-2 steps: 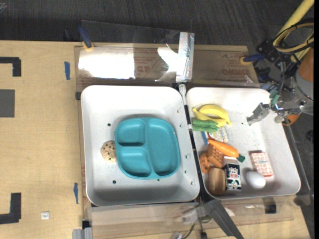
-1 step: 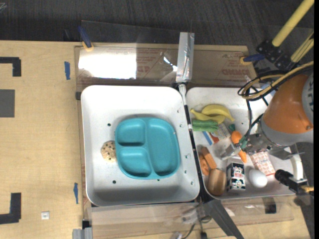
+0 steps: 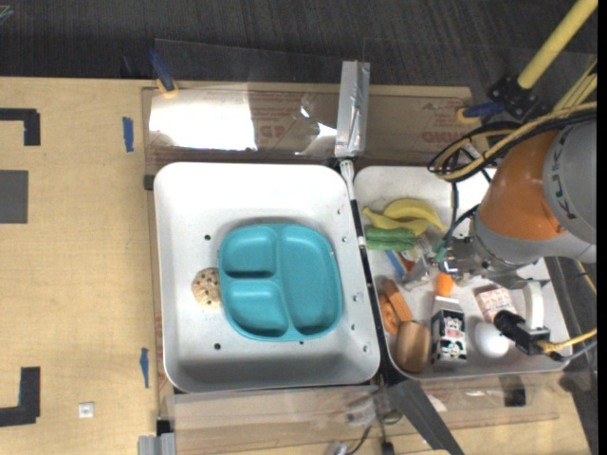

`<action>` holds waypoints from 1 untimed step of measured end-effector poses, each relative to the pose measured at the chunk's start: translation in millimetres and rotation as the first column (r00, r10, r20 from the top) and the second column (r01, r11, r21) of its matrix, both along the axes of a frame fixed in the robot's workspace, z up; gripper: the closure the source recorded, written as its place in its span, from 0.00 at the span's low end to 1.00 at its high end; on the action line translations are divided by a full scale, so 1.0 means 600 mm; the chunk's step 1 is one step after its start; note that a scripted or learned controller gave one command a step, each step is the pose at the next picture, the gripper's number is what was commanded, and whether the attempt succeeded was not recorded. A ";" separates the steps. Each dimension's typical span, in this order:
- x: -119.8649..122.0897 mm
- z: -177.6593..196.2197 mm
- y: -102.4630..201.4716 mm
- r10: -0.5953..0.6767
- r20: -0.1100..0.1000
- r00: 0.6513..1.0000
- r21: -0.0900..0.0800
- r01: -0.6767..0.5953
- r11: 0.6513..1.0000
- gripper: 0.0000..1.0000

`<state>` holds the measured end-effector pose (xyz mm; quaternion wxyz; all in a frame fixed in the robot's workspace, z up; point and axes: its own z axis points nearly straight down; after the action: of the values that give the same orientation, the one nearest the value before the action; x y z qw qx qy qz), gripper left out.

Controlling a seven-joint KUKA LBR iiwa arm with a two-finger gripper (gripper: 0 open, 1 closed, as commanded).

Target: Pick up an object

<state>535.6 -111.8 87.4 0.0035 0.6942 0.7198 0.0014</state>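
My gripper (image 3: 439,259) hangs low over the middle of the right bin (image 3: 432,180), below the arm's orange band (image 3: 517,197). It sits just above a small bottle with an orange cap (image 3: 448,322) and beside an orange carrot-like piece (image 3: 394,306). A yellow banana (image 3: 406,214) and a green object (image 3: 389,240) lie toward the bin's far side. A brown rounded item (image 3: 412,346), a white egg-like ball (image 3: 491,340) and a pink-and-white packet (image 3: 495,300) rest near the front. Nothing shows clearly between the fingers.
The left bin (image 3: 180,254) holds a teal divided plate (image 3: 281,279) and a speckled cookie (image 3: 207,287) at its left edge. A clear panel and a metal divider (image 3: 352,107) stand behind the bins. Cables (image 3: 493,145) loop at the arm's upper right.
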 end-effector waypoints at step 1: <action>0.003 0.020 -0.001 -0.002 0.007 1.000 -0.002 0.002 1.000 1.00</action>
<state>537.4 -112.4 99.3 0.0069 0.6947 0.7192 0.0031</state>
